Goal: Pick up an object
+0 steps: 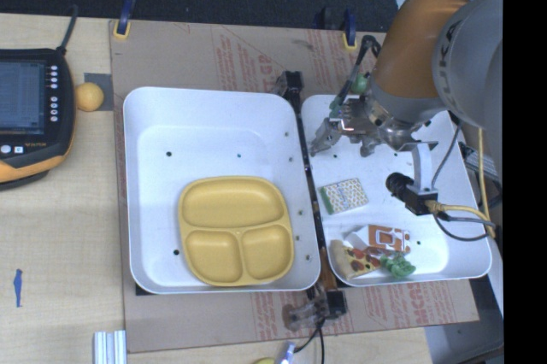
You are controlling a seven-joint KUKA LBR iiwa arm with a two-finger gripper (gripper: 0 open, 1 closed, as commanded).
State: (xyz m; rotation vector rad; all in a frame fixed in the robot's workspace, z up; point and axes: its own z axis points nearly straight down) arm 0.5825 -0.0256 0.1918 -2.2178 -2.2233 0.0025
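Camera view shows my gripper (342, 132) hanging over the far part of the right bin (457, 264), close to the wall that this bin shares with the left bin (141, 183). I cannot tell the state of my gripper from this slanted look, because the metal parts under my wrist overlap each other, and nothing is visible that I would call held. The things I could pick up lie in the same right bin, all of them nearer to the camera than my gripper is. The closest one is a small flat card (344, 196) with a green dotted pattern; it lies just toward the near side from my gripper, almost straight below it in the picture, and its long axis runs roughly across the bin with a slight tilt. Further toward the near edge there is a cluster: a red and white packet (389, 238), and beside it a small pile of toy food (363, 261) with a green piece at its right end. The left bin carries a yellow divided tray (235, 230), well apart from me across the wall. In my judgement the card is the natural target, and I would need to travel a little toward the near side and then descend.
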